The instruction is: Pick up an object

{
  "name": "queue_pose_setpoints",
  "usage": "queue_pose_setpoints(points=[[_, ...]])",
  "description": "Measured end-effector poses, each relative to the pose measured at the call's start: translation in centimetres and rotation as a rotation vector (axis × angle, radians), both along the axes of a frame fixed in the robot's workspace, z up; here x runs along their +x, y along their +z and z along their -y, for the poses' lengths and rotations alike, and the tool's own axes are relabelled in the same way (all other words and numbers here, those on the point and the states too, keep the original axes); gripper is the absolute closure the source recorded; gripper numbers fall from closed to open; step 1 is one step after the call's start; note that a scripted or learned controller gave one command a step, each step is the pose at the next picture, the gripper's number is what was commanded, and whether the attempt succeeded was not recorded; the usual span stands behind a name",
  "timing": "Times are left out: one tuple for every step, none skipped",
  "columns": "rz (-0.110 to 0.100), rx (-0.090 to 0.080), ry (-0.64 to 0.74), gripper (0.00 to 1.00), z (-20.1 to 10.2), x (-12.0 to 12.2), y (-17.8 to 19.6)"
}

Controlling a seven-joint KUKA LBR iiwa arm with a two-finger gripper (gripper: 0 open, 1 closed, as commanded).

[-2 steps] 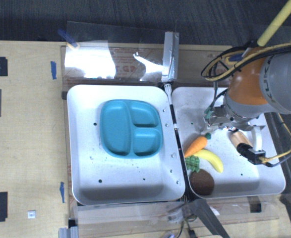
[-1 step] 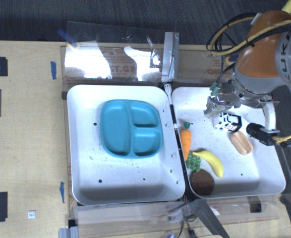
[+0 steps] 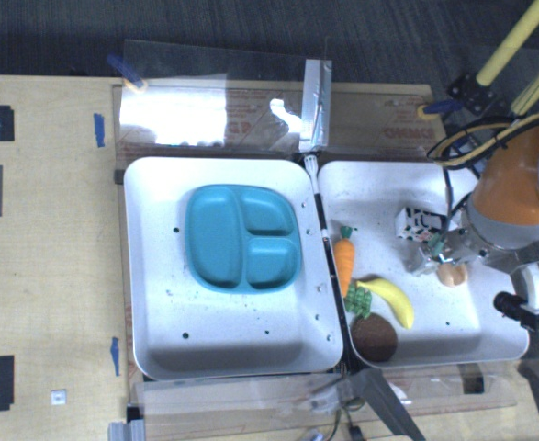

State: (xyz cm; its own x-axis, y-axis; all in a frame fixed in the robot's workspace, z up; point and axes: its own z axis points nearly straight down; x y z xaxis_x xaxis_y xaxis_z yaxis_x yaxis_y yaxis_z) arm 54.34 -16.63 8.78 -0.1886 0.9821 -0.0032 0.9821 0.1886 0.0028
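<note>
Risk lies in a closing miss: the hand (image 3: pixel 432 251) is low in the right bin (image 3: pixel 453 333) beside a small tan object (image 3: pixel 452 275). Its opening cannot be told. Carrot (image 3: pixel 343 260) and banana (image 3: pixel 387 299) lie apart.

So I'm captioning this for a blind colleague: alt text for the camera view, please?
A grey arm's gripper hangs low in the right bin, near a carrot, banana and brown round fruit. The left bin holds a blue divided plate.

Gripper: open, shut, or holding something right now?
Gripper: cannot be told; it is low in the right bin, beside a small tan object.
</note>
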Motion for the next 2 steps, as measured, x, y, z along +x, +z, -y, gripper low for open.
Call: queue_pose_setpoints(points=[[-0.002, 0.002, -0.128, 1.00, 2.89, 5.42, 4.11], [-0.005, 0.003, -0.128, 0.00, 2.85, 5.35, 3.95]])
